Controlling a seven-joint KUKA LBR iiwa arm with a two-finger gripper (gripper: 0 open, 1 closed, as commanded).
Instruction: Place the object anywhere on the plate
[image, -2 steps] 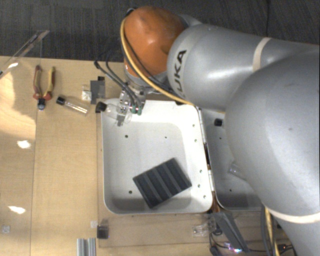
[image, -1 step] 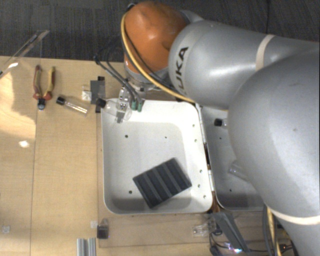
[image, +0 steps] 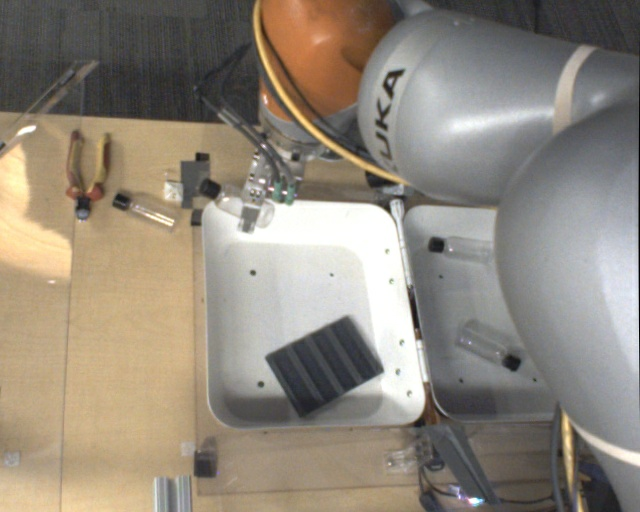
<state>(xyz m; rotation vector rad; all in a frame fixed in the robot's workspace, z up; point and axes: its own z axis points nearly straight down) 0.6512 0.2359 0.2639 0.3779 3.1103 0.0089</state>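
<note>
A dark grey ribbed plate (image: 325, 365) lies tilted on the floor of the left bin (image: 300, 260), near its front wall. My gripper (image: 252, 212) hangs over the far left corner of that bin, well away from the plate. A clear tube with a black cap (image: 222, 198) sits right at the gripper's tip, across the bin's rim; whether it is held cannot be made out. Two more clear tubes with black caps (image: 455, 247) (image: 490, 347) lie in the right bin (image: 450, 390).
On the wooden bench left of the bins lie red-handled pliers (image: 88, 168), a loose vial (image: 145, 209) and a small black fixture (image: 195, 178). The arm's big grey body (image: 540, 150) covers the upper right and much of the right bin.
</note>
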